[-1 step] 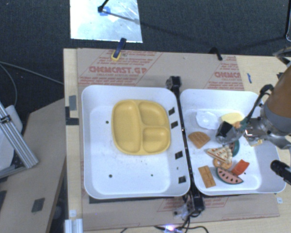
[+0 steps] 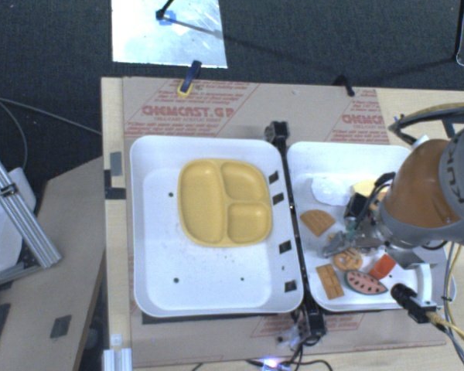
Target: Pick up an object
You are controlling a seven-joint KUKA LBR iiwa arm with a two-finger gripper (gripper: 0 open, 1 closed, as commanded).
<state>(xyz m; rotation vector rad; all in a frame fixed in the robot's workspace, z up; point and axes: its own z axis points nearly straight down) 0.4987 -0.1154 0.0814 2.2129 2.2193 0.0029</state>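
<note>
Nearest the lens: the grey arm [image 2: 429, 188], orange-banded, leaning over the right bin [image 2: 305, 157]. Gripper [image 2: 342, 242] low among toy foods; spread or pressed, I could not tell. Beside it: cracker [image 2: 318, 222], biscuit [image 2: 346, 260], wafer [image 2: 329, 280], melon slice [image 2: 366, 283]. Left bin [image 2: 151, 284]: yellow divided plate [image 2: 223, 202]. Advice: settle squarely over one piece, clear of its neighbours, before closing.
</note>
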